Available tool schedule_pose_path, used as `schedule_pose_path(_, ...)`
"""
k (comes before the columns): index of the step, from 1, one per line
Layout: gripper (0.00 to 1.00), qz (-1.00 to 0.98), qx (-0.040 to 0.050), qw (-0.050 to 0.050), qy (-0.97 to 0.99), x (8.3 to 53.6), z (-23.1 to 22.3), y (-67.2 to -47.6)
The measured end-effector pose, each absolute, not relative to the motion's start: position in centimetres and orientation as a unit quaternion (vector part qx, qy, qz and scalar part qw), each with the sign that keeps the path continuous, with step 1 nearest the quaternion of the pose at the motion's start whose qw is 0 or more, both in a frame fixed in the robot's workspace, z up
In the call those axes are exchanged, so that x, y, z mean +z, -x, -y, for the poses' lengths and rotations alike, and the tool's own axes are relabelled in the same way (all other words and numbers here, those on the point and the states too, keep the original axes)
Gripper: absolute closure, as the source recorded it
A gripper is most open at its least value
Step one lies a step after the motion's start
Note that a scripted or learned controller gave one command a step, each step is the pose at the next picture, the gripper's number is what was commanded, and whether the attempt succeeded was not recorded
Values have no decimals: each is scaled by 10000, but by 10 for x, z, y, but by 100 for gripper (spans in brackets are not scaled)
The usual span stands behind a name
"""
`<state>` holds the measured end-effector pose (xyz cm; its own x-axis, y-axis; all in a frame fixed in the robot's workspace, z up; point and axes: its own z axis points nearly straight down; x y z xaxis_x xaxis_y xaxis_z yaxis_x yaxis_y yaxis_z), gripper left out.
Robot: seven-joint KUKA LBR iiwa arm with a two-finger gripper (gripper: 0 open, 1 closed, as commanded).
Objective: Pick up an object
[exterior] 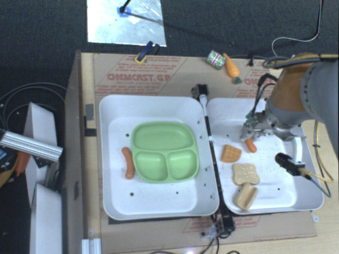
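While the gripper (pixel 249 133) hovers, a small carrot (pixel 251 146) lies just beneath

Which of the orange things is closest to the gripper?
The small orange piece in the right bin, just below the gripper. The sausage and carrot lie farther off.

Small orange carrot (pixel 251 146), right bin

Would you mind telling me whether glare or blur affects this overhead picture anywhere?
Camera view: bright glare on the shiny sheet beyond the bench; the white bins look evenly lit with soft shadows; the arm at right looks slightly soft, while the green tray is sharp.
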<state>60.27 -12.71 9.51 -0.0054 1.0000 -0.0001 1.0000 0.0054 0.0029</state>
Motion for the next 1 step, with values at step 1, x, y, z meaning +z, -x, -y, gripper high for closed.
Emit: schedule_pose_path(1, 100, -7091, 23, 17, -7051, 186, 60, -629)
